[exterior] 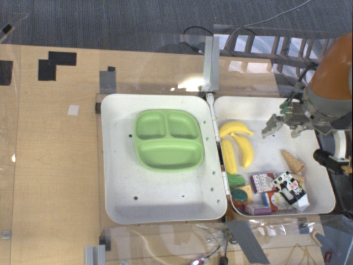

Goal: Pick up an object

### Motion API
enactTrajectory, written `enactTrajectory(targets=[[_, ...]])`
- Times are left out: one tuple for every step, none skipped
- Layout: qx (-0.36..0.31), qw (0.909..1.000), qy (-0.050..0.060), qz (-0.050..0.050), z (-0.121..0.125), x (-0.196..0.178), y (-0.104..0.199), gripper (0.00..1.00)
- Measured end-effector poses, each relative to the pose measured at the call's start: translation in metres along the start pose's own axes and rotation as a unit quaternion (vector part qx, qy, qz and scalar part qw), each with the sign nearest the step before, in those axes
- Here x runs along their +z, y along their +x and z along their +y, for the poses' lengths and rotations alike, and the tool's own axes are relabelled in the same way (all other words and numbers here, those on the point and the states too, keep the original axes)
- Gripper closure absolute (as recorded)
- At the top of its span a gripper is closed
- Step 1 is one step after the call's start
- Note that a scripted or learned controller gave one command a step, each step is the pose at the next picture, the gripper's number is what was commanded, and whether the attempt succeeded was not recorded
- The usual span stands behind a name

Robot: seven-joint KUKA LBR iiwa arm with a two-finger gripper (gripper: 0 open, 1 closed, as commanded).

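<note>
The right bin [325,203] holds the loose objects. A bunch of yellow bananas [237,143] lies at its left side, and a tan cone [293,162] rests right of the middle. Along the front sit a green piece [236,180], a red box [263,181], a black-and-white carton [290,190] and a pink item [258,208]. My gripper [283,127] hangs over the bin's back half, right of the bananas and above the cone. Its fingers are open and spread, with nothing between them.
A green divided plate [168,138] lies in the left bin [118,197]. A metal divider post [210,65] stands behind the seam between the bins. The arm's orange band [333,73] is at the right edge.
</note>
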State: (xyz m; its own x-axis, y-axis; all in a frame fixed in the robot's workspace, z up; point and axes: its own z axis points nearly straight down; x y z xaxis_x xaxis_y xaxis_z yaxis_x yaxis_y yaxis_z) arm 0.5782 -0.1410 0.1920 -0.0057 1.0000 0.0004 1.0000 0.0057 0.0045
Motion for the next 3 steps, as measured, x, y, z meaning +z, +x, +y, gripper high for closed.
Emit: enactTrajectory(targets=[[-0.126,0.9920,-0.004,-0.001,-0.012,0.102,0.033,0.00],[-0.127,0.9919,-0.008,0.000,-0.009,0.090,0.036,1.00],[-0.121,0.9927,-0.002,0.000,0.033,0.005,0.108,1.00]])
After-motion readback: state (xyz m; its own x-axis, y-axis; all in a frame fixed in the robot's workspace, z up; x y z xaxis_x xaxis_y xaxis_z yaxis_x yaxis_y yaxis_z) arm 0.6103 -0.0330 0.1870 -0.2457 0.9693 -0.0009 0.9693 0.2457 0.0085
